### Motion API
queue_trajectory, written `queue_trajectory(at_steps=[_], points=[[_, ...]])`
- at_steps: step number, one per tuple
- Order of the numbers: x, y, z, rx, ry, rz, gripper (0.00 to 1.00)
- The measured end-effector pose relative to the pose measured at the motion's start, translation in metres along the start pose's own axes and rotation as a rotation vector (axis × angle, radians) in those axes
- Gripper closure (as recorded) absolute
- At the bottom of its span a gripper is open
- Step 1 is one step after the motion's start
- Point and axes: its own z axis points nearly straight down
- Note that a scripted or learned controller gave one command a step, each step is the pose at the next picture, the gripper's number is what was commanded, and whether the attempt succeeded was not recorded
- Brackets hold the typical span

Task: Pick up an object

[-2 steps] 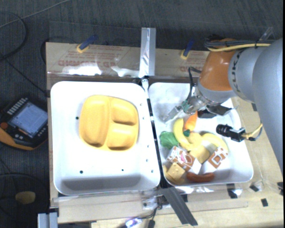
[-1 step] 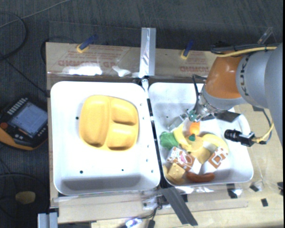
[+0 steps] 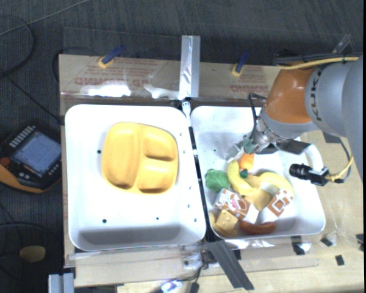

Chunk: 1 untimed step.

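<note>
Toy food pile point(image 3: 250, 197) sits at your right bin's point(image 3: 311, 221) 6 o'clock — gripper point(image 3: 249, 146) just above it, jaws can't tell.

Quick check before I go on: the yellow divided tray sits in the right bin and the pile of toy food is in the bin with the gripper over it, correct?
Not quite. The yellow divided tray sits in the left bin, not the right one, as the camera view shows. The rest holds: the pile of toy food is in the right bin, with the gripper over it.
</note>
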Motion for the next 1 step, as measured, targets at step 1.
queue_trajectory(at_steps=[1], points=[[0.0075, 0.0640, -0.0817, 0.018, 0.004, 0.122, 1.00]])
